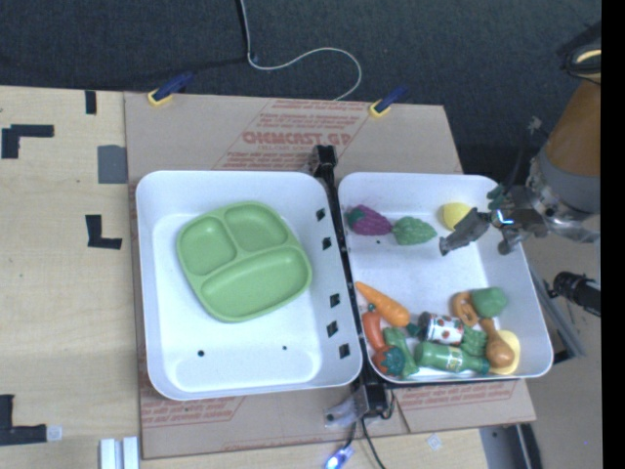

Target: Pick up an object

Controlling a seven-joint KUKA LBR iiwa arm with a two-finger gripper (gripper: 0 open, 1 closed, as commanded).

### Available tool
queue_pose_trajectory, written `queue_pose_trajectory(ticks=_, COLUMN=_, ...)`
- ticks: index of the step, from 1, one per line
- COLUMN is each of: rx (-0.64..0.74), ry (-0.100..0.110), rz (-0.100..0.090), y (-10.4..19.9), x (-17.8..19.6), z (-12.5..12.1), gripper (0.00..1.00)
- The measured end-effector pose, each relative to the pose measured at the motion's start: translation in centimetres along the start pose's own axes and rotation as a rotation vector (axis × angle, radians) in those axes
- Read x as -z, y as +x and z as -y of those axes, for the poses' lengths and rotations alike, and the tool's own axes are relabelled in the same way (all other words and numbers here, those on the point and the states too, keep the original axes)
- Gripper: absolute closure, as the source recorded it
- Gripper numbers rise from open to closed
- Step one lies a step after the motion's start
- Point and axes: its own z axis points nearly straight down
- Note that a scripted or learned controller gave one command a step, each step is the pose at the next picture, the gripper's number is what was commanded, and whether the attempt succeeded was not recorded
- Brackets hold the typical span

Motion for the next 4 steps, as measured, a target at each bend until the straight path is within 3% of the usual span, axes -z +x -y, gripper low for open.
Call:
queue_pose_trajectory(ticks=1, rx=0.004, ry=-0.011, rz=0.0, y=3.5, x=11.8, z=4.4, gripper=0.0)
queue_pose_trajectory(ticks=2, rx=0.002, ry=-0.001, rz=0.001, y=3.4, x=12.1, z=4.3, gripper=1.0)
queue_pose_trajectory(ticks=3, rx=0.006, ry=-0.006, rz=0.0, y=9.4, x=17.0, z=3.2, gripper=1.0)
queue_pose_trajectory(ticks=4, rx=0.007, ry=0.006, rz=-0.001, y=16.4, x=10.8, z=2.9, gripper=1.0)
